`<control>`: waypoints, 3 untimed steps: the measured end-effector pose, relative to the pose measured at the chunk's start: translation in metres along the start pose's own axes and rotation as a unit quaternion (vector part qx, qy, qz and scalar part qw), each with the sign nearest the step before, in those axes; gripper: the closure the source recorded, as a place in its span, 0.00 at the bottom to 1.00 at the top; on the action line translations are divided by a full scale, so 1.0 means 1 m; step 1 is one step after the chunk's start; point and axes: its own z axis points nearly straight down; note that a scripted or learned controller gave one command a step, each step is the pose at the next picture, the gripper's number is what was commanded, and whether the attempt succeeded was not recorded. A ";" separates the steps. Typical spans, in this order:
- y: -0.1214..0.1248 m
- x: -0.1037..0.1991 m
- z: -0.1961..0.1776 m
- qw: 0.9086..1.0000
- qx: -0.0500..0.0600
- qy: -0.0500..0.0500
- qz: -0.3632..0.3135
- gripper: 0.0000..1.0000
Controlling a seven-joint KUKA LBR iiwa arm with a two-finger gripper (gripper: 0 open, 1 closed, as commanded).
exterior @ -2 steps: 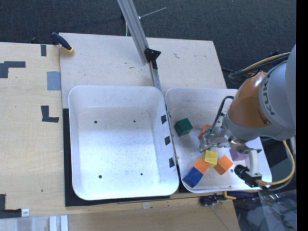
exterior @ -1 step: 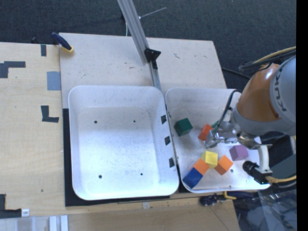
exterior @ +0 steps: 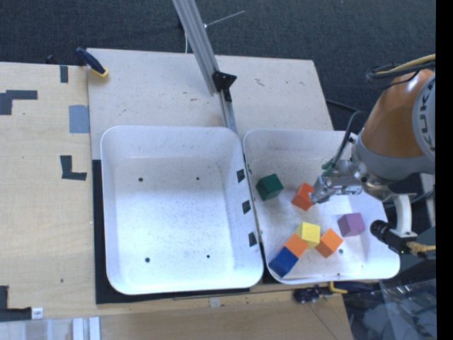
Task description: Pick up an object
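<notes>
Jaw state could not be told, gripper (exterior: pixel 320 192) fingertips blurred and hidden by the wrist, orange block (exterior: pixel 303 197) touching at its 8 o'clock, right bin (exterior: pixel 283 137).

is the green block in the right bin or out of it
In. The green block rests on the floor of the right bin, near its left wall, apart from the other blocks.

The arm (exterior: pixel 400 129) runs off the right edge of the frame, so its base is cut off. The gripper (exterior: pixel 320 192) sits right against the reddish-orange block (exterior: pixel 303 196) at center right, and its fingertips are too small and blurry to read.
</notes>
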 end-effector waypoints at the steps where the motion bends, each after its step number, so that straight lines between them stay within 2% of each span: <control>1: 0.001 0.000 -0.019 1.000 -0.001 0.000 0.000 1.00; 3: 0.000 0.105 -0.037 1.000 0.000 0.001 -0.003 1.00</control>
